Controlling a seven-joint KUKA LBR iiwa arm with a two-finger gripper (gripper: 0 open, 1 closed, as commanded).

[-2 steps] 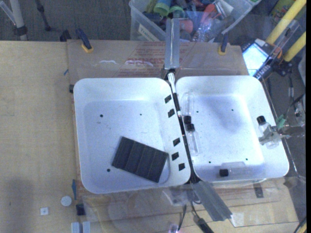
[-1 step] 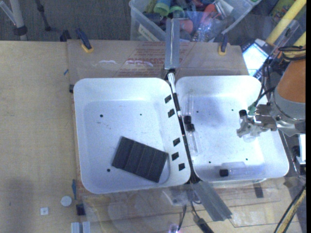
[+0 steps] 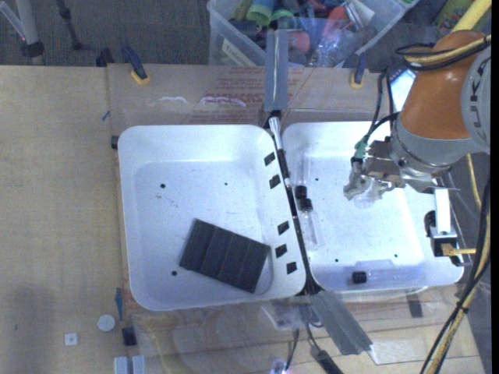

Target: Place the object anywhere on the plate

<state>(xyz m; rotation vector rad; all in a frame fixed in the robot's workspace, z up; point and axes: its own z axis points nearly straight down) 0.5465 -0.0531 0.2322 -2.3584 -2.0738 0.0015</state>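
A wooden tabletop [image 3: 54,209] carried two shallow white bins side by side, and everything here is placed against the divider [image 3: 290,201] where their rims met. Left of the divider lay the left bin [image 3: 156,150], and on its floor, toward the near edge and close to the divider, rested a dark, ribbed rectangular slab [image 3: 224,255], lying flat and turned at a slant. It looked like the plate, though its surface was too dark to be sure. Along the divider ran a row of small black tabs [image 3: 274,181].

Just right of the divider, in the right bin [image 3: 405,244], a slender clear item [image 3: 310,226] lay lengthwise along the bin's left wall, with a small black piece [image 3: 302,203] at its upper part. Whether this was the object to be placed could not be told. Another small black piece [image 3: 359,276] sat near that bin's front rim.

Farther right of the divider, over the middle of the right bin, hung the hand [image 3: 363,189]. It was pale and blurred, and how far it stood open could not be told; nothing could be made out between its tips. The arm [image 3: 444,107] came in from the right, its orange band above the wrist, with black cables looping beside it.

Behind the divider, past the far rims, stood a clear tub [image 3: 312,14] of colourful items.
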